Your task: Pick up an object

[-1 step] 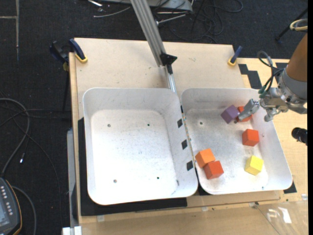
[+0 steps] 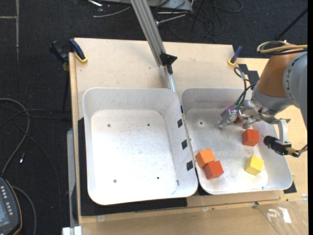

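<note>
Gripper (image 2: pixel 230 117) low over right bin (image 2: pixel 274 182), upper-middle area, hanging from grey arm (image 2: pixel 283 82) w/ orange band, reaching in from right. Jaw state: can't tell, fingers too small and blurred against bin floor. Nothing visibly between them. Red-orange cube (image 2: pixel 250 137) just beside gripper, lower right of it, on bin floor. Orange cube (image 2: pixel 205 156) and red cube (image 2: pixel 213 169) touching each other near bin's left wall, well apart from gripper. Yellow cube (image 2: pixel 254 165) near front right, apart from the others. Left bin (image 2: pixel 93 99) alongside, sharing centre divider edge w/ right bin.
</note>
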{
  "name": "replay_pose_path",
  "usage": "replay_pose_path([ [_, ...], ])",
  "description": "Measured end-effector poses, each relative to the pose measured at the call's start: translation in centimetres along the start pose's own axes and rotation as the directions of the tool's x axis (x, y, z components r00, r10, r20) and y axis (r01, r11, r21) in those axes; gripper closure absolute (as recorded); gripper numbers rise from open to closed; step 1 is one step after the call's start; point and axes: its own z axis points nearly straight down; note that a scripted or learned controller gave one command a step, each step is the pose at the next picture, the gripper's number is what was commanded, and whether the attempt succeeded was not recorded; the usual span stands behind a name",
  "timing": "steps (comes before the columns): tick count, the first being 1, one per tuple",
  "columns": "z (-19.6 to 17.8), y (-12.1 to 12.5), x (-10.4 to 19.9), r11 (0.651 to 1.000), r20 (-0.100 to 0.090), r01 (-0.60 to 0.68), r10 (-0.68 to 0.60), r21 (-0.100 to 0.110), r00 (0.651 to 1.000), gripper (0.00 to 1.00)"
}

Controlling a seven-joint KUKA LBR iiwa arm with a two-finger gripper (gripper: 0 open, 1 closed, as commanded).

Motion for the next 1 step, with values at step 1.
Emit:
replay_pose_path([
  [1, -0.04, 4.17, 3.39, 0.999, 0.002, -0.011, 0.011, 0.042, 1.000, 0.00],
])
